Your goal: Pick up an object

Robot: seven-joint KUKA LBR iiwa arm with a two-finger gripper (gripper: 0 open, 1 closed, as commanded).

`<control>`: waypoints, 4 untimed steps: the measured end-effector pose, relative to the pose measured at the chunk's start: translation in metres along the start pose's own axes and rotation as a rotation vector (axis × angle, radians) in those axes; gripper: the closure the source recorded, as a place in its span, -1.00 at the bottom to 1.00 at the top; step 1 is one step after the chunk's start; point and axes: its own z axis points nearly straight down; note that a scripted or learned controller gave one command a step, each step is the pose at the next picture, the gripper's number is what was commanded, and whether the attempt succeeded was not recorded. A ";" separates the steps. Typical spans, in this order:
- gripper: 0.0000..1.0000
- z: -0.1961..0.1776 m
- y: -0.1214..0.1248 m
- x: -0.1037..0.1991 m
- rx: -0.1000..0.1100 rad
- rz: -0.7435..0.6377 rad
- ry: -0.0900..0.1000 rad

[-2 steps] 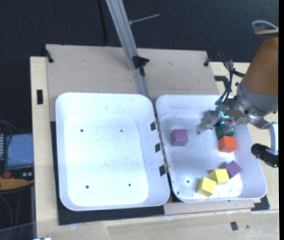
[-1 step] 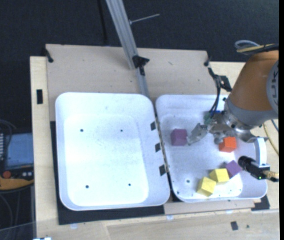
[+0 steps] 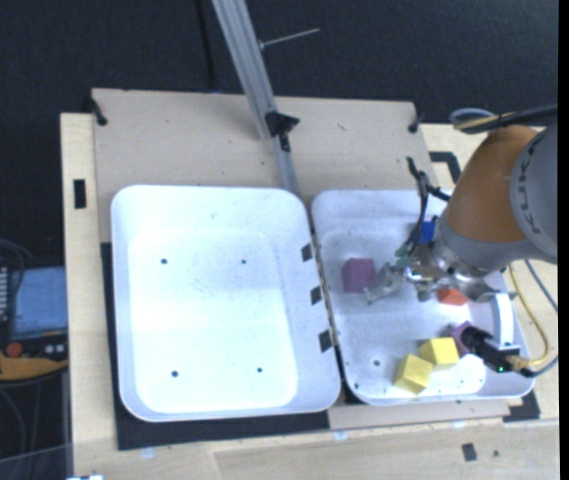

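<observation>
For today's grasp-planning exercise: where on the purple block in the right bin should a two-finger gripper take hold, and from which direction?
Grip the purple block across two opposite side faces, coming straight down from above. It looks boxy and sits flat on the right bin floor with open floor around it, and the gripper hangs just beside it.

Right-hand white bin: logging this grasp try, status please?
Gripper low in right-hand white bin, beside small purple block. Nothing seen held. Two yellow blocks nearer the front.
</observation>
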 end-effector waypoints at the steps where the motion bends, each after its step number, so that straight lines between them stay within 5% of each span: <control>1: -1.00 0.043 0.001 -0.001 -0.006 0.001 0.000; 2: 1.00 0.032 0.002 -0.003 -0.010 0.008 -0.001; 4: 1.00 -0.059 -0.003 -0.014 -0.011 0.009 -0.001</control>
